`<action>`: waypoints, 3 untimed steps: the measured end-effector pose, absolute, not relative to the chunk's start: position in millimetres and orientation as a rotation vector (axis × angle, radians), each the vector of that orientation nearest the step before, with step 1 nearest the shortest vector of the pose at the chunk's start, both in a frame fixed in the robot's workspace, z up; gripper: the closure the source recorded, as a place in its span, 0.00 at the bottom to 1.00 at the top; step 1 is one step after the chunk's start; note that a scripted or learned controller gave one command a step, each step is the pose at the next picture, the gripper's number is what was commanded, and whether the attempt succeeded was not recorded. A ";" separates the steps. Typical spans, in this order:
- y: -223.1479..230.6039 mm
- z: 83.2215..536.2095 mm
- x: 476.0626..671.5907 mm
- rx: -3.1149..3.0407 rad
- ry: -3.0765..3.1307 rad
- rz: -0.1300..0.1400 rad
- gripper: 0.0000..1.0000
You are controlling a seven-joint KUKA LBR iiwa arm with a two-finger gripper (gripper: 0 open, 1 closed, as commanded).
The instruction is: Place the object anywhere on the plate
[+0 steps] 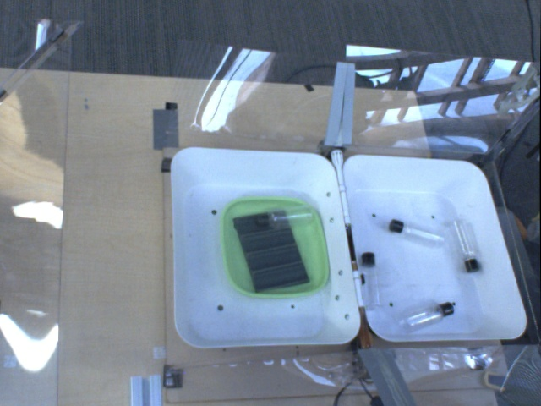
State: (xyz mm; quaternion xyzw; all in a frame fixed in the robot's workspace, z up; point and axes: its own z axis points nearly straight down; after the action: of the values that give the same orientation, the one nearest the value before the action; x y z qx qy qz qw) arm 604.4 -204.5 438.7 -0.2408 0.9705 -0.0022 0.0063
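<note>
Vial [287, 218] lies on the green plate [232, 265], beside the dark ribbed block [270, 252]; you may log placement done. Pincer state: cannot tell.

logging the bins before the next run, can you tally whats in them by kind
Clear tubes with black caps: 5 — one on the plate, four in the right bin at and
Green plate: 1
Dark ribbed block: 1
Total: 7
</note>
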 end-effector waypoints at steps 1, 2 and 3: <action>-204.4 438.4 602.1 -1.192 2.894 -0.009 0.00; -204.4 438.1 587.1 -1.566 2.711 -0.010 0.00; -204.6 438.0 623.0 -1.930 2.465 -0.012 0.00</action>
State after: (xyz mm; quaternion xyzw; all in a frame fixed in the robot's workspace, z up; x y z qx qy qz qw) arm 623.0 -204.6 438.0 -0.6166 0.7872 -0.0039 0.0055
